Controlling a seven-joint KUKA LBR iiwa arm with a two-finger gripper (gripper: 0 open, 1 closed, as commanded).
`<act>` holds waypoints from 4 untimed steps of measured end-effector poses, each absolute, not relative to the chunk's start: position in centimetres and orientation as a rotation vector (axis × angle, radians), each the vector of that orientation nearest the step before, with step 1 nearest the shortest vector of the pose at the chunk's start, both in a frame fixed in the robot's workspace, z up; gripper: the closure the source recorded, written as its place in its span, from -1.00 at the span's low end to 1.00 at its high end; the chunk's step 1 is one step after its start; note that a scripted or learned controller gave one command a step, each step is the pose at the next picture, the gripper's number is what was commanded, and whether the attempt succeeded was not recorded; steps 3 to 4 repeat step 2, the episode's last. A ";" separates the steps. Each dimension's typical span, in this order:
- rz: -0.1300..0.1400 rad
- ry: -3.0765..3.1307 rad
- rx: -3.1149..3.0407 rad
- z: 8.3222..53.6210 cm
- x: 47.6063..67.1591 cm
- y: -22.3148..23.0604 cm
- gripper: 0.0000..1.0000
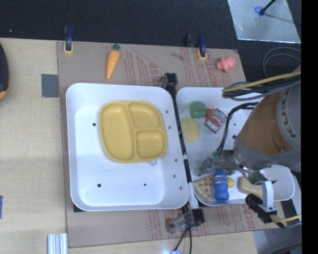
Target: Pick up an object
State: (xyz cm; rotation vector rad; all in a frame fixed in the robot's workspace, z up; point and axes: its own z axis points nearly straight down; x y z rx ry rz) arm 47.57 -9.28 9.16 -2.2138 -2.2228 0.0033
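Camera view: two white bins side by side on the bench. Left bin (85, 184) holds one yellow divided plate (132, 130) with three compartments, lying flat toward the bin's upper half.

Right bin (286, 192) holds, counted: one green round piece (197, 109), one pale yellow round piece (190, 129) just below it, one red-and-white small packet (215, 120) to the right of the green piece, one blue bottle (220, 186) lying over one tan flat round item (203, 186) near the bin's lower left corner, and one tan piece (246, 185) to the right of the bottle.

Outside the bins, on the brown board: one toy carrot (112, 61) above the left bin, one pink item (226, 63) above the right bin.

One arm (270, 126) reaches in from the right over the right bin. Gripper (214, 164) hangs low at the bin's left side, just above the blue bottle; touching or apart, cannot tell. Whether the gripper is spread or closed cannot be made out, and no object is seen held.
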 end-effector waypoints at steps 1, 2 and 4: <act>0.003 -2.222 -2.214 9.2 47.6 -9.2 -1.00; 0.003 -2.221 -2.215 9.2 47.6 -9.2 -1.00; 0.003 -2.221 -2.215 9.2 47.6 -9.2 -1.00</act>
